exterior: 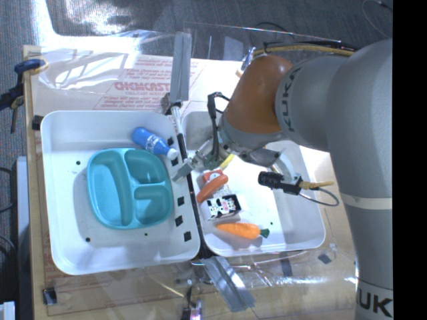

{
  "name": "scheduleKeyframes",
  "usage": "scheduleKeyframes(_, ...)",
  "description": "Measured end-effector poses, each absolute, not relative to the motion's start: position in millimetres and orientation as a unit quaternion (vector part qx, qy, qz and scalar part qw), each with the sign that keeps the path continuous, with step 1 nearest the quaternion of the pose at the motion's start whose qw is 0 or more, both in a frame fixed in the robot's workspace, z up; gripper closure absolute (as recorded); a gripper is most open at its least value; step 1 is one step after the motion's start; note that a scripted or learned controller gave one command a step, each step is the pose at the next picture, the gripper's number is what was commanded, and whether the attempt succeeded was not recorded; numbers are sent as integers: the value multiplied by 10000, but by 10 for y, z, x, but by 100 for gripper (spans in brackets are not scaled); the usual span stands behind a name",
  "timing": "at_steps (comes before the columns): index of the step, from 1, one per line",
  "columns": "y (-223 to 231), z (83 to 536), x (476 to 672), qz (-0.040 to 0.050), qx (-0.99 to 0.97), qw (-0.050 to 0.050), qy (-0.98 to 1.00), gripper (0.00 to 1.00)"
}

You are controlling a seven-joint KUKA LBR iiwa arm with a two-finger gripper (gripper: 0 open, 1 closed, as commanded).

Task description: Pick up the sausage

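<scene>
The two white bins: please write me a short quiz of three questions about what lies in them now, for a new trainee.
1. True or false: the sausage lies in the same bin as the carrot.
2. Which bin holds the blue divided plate? A) left in the camera view B) right in the camera view
3. Fill in: the blue bottle lies just above the ____ in the picture.

Key
1. True; both are in the right bin, with a small black and white box between them.
2. A, the left bin.
3. Plate.
</scene>
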State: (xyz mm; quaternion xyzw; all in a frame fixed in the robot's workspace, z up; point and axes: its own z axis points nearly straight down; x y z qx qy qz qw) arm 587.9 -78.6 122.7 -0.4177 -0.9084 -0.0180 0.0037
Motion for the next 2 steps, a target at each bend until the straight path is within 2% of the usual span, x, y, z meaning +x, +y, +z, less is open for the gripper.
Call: scheduleKeyframes(2,-784,1220,5883,-194,-3847,18,-9228,0)
